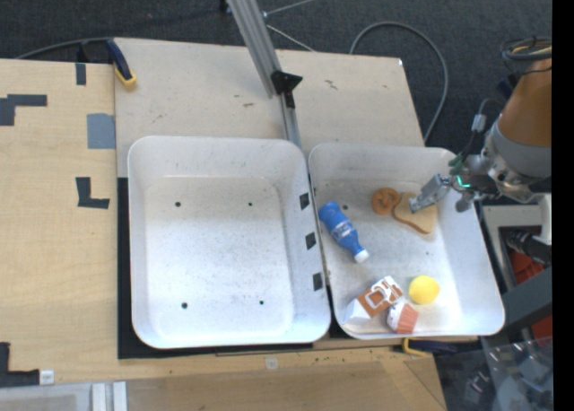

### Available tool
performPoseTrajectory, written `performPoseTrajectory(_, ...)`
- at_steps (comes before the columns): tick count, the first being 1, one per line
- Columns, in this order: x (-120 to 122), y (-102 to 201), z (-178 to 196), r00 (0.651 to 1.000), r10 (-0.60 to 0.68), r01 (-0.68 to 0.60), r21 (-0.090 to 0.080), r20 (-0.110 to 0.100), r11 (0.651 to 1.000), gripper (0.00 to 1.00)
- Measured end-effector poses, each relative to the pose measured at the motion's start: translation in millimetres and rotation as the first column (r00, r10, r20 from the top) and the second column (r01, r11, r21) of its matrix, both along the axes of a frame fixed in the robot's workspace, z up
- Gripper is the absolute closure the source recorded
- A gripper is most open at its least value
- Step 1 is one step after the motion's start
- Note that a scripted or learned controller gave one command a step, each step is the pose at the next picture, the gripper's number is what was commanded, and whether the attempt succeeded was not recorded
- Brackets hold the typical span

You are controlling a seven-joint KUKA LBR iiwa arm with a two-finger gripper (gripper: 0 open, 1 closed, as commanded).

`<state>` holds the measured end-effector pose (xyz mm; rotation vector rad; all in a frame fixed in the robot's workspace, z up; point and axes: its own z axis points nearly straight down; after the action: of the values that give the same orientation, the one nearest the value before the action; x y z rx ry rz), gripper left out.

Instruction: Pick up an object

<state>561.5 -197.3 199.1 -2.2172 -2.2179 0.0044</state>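
The right bin (pixel 466 248) holds several objects. A blue bottle (pixel 342 230) lies at its left side. A brown round piece (pixel 386 200) and a tan bread-like slice (pixel 419 217) lie in its upper middle. A yellow ball (pixel 424 289) and an orange-and-white carton (pixel 384 302) sit near the front edge. My gripper (pixel 441 194) hangs over the bin's right part, just above and right of the tan slice. I see nothing held in it.
The left bin (pixel 143 221) stands beside the right one, with a shared raised rim between them. A slanted metal pole (pixel 256 28) crosses above the back of the bench. A cable (pixel 404 32) loops behind the right bin.
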Motion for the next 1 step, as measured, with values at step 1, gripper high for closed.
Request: performPoseTrajectory(1,1.2,0.1,2.7,1.000,0.002,-0.002,-0.001,0.004,1.000,0.00)
